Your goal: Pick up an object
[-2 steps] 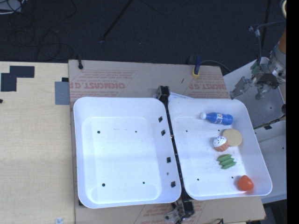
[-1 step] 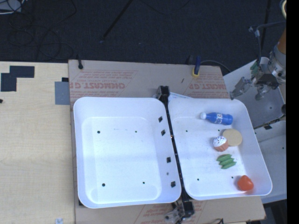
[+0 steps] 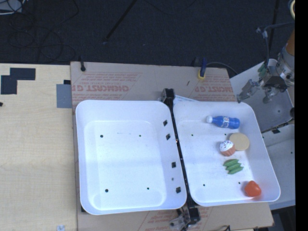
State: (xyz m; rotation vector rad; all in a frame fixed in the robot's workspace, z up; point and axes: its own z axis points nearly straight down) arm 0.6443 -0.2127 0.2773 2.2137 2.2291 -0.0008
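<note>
**A:** so where's the stuff sitting?

**B:** all in the right bin (image 3: 260, 129). Blue bottle (image 3: 224, 122) lying on its side near the far wall, round tan disc (image 3: 240, 142) touching a little white and orange cupcake thing (image 3: 226, 147), green pods (image 3: 233, 166) just below, red-orange tomato (image 3: 252, 188) in the near right corner.

**A:** and the pincer?

**B:** pincer (image 3: 266, 83) is off past the bin's far right corner, over the surface. Can't tell how it's set.

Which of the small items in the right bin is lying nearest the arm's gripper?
The blue plastic bottle with a white cap, lying on its side at the bin's far end, closest to the gripper. The other items sit further toward the near edge.
</note>
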